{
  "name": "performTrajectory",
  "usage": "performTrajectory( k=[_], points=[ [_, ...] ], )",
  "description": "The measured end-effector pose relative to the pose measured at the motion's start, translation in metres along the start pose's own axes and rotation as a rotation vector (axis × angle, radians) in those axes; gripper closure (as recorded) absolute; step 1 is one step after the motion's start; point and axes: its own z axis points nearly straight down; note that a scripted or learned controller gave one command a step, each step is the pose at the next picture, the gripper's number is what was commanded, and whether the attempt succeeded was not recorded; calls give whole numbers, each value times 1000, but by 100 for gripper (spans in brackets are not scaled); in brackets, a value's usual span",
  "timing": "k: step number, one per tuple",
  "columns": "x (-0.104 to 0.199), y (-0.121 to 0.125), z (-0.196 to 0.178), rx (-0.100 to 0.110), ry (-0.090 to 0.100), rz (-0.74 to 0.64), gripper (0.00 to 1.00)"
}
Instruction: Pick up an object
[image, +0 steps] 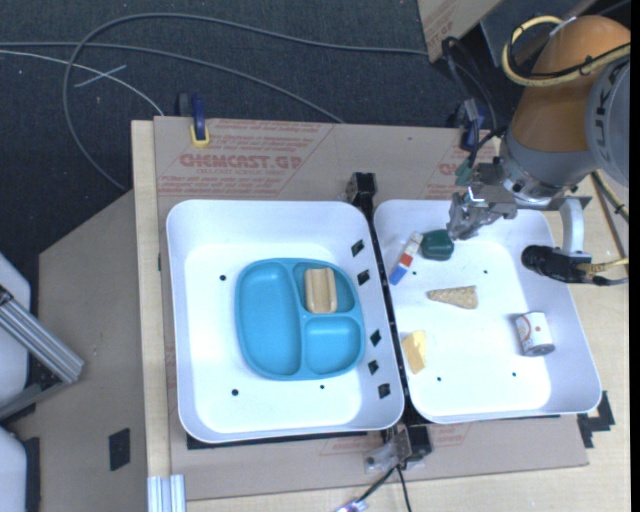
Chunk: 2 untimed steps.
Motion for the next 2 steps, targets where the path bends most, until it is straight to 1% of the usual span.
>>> performTrajectory(
  k=[1, 2],
  points=[
    [53, -15, 10, 3, -1, 2, 100],
    [102, -28, -5, 0, 0, 0, 100]
  ],
)
